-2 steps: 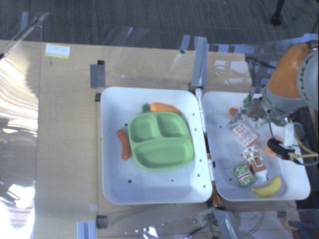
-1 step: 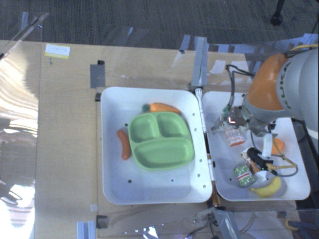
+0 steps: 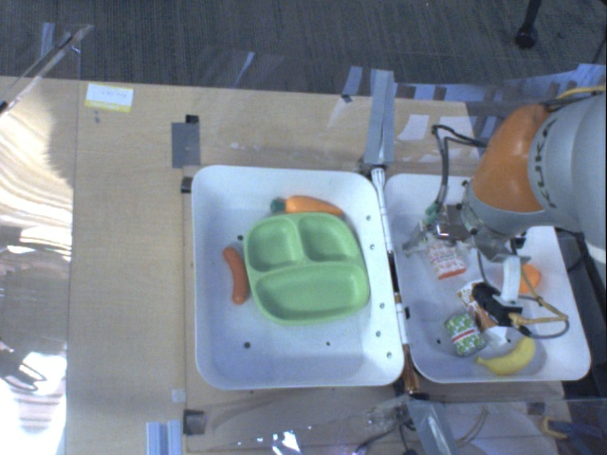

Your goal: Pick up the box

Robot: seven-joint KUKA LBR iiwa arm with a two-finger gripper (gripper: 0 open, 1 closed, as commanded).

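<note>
On the pale wooden surface (image 3: 123, 282), the left white bin (image 3: 213, 349) holds an orange-red sausage (image 3: 235, 275), a green divided plastic tray (image 3: 305, 268) and an orange carrot (image 3: 313, 204) at the tray's far edge. In the right white bin (image 3: 413, 197), the small white box with red print (image 3: 448, 262) lies flat just below the end effector (image 3: 438, 231); whether that is spread or pressed together I cannot tell. Nearer the front are a green-and-white can (image 3: 462, 333) and a yellow banana (image 3: 508, 358)

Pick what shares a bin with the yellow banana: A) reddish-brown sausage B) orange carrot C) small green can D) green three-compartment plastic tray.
C: the small green can lies just beside the yellow banana in the shallow white bin beneath the arm.
</note>
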